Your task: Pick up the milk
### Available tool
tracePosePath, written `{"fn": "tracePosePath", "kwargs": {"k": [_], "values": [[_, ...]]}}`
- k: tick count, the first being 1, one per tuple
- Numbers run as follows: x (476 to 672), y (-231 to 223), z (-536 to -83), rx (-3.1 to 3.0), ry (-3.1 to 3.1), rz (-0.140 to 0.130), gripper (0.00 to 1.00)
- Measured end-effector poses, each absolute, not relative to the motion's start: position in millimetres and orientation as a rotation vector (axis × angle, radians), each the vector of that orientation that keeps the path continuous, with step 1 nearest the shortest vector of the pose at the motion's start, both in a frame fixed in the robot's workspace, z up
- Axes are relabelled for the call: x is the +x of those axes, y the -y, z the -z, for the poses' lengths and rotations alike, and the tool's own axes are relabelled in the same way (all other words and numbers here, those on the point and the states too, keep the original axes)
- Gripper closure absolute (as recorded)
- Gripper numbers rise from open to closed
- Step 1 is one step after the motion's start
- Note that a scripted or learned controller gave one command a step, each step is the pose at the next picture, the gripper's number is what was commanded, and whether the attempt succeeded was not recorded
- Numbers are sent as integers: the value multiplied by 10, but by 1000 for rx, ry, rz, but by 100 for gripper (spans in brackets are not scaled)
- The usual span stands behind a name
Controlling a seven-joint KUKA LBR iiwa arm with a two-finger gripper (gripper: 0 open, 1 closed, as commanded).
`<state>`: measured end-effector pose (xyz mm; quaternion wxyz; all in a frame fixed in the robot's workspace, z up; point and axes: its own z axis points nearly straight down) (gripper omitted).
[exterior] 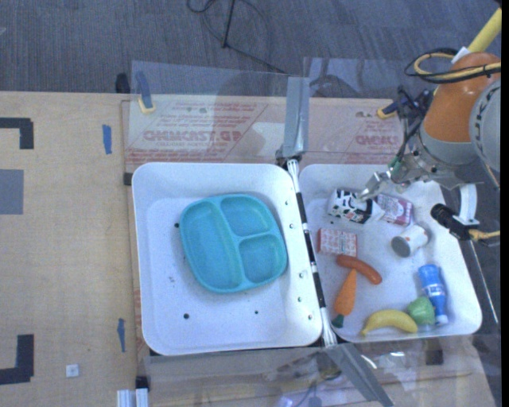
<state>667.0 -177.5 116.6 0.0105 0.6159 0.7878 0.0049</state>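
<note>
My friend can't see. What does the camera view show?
A grey-and-orange robot arm's gripper hovers by a black-and-white cow-patterned milk carton in the right white bin, among toy food. The left white bin holds a blue divided plate.

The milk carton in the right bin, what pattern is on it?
Black-and-white cow patches on the milk carton, seen in the camera view.

Robotics lab test cell. Plywood tabletop (64, 262) carries black tape markers and blue tape tabs. Two shallow white bins (231, 334) sit side by side, with clear taped sheeting at 12 o'clock. Grey carpet and loose cables (231, 24) lie beyond. The right bin holds toy food props: banana (389, 321), carrot (346, 294), sausage (359, 269).
</note>
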Motion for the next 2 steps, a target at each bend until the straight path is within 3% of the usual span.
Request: {"fn": "tracePosePath", "kwargs": {"k": [1, 2], "values": [[6592, 1091, -1087, 1522, -2698, -16, 0], [6683, 609, -1870, 1279, -2862, -4, 0]]}}
